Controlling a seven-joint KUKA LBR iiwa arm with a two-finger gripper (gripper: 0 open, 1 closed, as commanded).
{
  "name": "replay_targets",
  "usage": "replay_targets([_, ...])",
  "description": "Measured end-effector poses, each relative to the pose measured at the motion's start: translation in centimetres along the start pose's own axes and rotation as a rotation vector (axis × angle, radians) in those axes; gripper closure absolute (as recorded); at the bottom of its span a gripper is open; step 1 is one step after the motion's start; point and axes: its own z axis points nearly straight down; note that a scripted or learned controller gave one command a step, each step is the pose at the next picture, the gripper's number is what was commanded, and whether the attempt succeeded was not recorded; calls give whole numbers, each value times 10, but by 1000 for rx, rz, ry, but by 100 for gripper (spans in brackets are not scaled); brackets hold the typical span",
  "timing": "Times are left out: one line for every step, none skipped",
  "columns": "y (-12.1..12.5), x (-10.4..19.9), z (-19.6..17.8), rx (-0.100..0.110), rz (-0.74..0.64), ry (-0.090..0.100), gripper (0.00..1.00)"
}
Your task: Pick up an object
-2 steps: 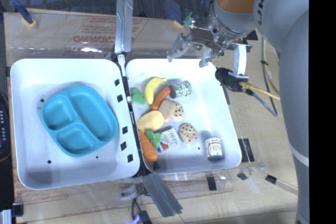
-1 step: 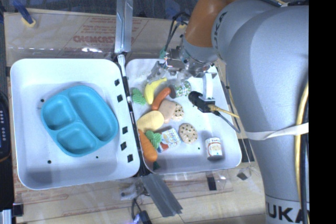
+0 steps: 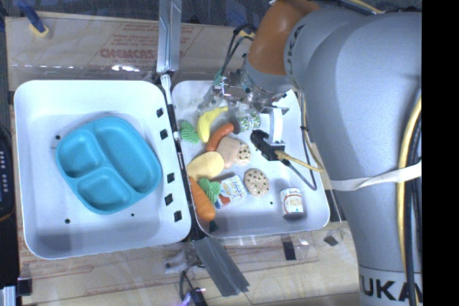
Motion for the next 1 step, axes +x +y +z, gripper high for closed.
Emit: replay_targets([-14, -6, 26, 38, -75, 3, 0])
